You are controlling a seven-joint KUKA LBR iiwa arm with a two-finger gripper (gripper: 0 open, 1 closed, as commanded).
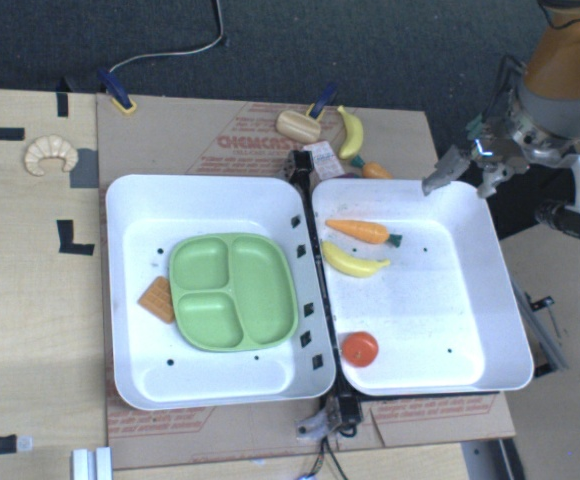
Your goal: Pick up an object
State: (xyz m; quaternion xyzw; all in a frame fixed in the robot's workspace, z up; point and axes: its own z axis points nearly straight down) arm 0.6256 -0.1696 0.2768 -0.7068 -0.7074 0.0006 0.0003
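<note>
With the gripper (467, 174) above the right bin's (490, 238) far corner, jaws apart and empty, the carrot (358, 231) is the nearest pick and wants a straight-down approach across its width.

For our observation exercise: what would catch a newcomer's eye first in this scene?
Probably the light green divided plastic plate in the left white bin, with a tan cracker-like square at its left edge. Next, the right white bin with its orange toy carrot, yellow toy banana and red toy tomato; the end effector hovers by that bin's far right corner.
</note>
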